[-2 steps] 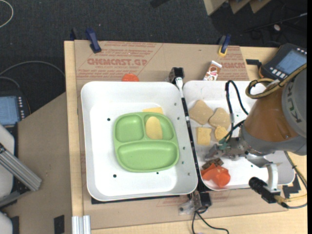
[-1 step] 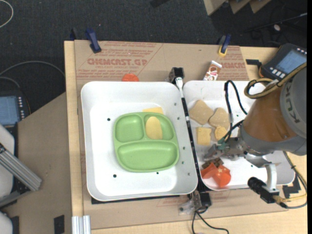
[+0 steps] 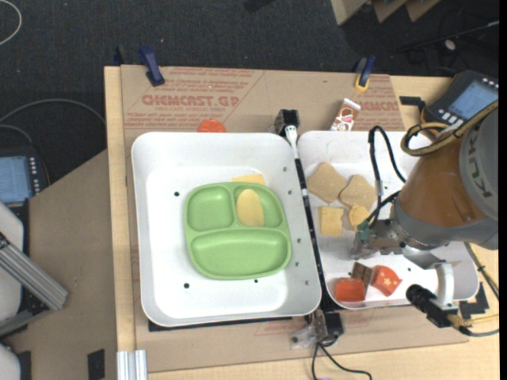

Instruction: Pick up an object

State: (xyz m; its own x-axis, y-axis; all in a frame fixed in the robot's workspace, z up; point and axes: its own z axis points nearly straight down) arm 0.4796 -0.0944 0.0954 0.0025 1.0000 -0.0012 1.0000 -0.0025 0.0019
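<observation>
Pincer sits low in the right bin, can't tell if it's spread or pinched. Nearest grab: the red block, just below-right of it, lower right of frame.

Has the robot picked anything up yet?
Not that I can see. The gripper is low inside the right bin, beside the tan blocks and above the red pieces. Nothing shows between its fingers. Grabbing and lifting an object is left.
</observation>
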